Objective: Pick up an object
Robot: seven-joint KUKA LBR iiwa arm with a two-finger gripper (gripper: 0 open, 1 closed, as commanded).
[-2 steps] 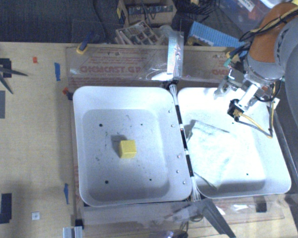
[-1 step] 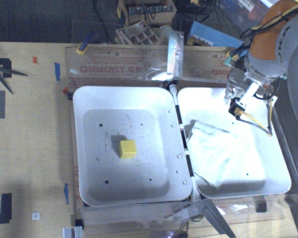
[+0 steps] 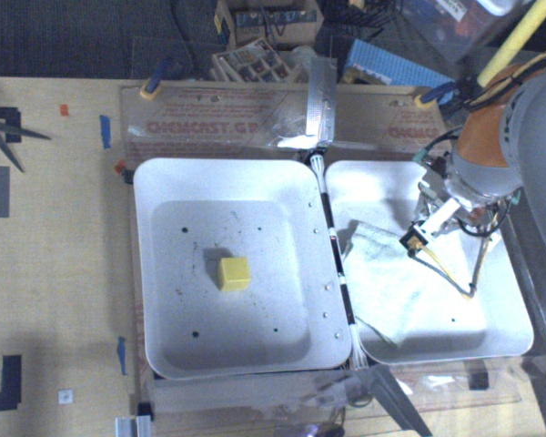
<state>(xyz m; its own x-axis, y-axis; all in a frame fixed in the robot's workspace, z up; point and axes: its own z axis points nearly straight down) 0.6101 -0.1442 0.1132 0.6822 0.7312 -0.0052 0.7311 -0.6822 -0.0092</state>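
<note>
Sitting in white bin [image 3: 156,262]: yellow cube [image 3: 234,273] (sharp-edged).

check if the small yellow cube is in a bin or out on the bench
In: the small yellow cube rests on the floor of the shallow white bin at the view's left, away from its walls.

You have bright, even overhead light. The left bin [image 3: 155,189] and right bin [image 3: 382,182] glare white, washing out their rims. The yellow block [image 3: 235,273] throws a short, soft shadow up and to its left. The arm [image 3: 539,126] at the view's right looks blurred, and the clutter [image 3: 264,16] beyond the desk [image 3: 55,244] lies dim and soft.
</note>
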